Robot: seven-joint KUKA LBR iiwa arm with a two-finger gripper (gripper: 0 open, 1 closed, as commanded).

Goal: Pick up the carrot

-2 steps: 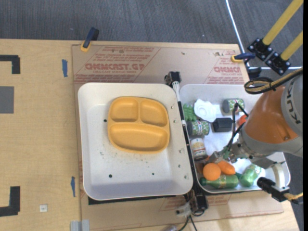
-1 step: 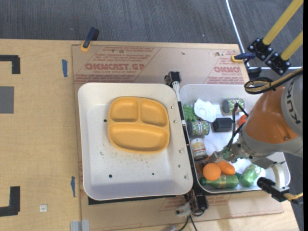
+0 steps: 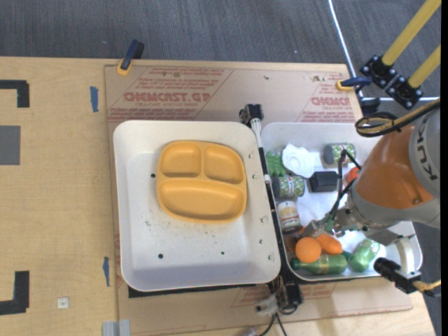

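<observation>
I'm looking at a robotics lab: a plywood tabletop (image 3: 56,208) marked with black tape, printed cardboard (image 3: 168,93) clamped under two white bins (image 3: 133,257), grey carpet (image 3: 210,12) at the far side, and yellow rig struts (image 3: 420,19) at the far right.

**One fixed camera, high above the bench**

The scene is viewed from overhead at a slant, from a moderate distance, so both white bins are taken in: the left bin (image 3: 133,257) near centre, the right bin (image 3: 308,133) toward the right edge, where the arm (image 3: 399,177) enters.
</observation>
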